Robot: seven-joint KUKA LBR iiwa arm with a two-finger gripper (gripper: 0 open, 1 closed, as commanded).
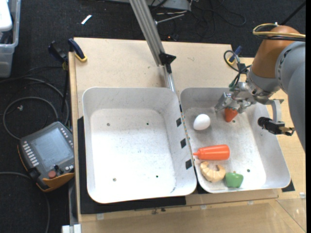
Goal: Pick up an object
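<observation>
My gripper hangs over the back of the right bin, reaching in from the right. A small red-orange object sits right at its tip, partly covered by it; whether it is held or lies on the bin floor I cannot tell. A white egg-shaped object lies to the left of the gripper, apart from it. Nearer the front lie an orange carrot-like piece, a tan ring-shaped piece and a small green object.
The left bin adjoins the right one along a shared ridge. A slanted metal pole ends at the bins' back edge. A teach pendant and cables lie on the floor at left.
</observation>
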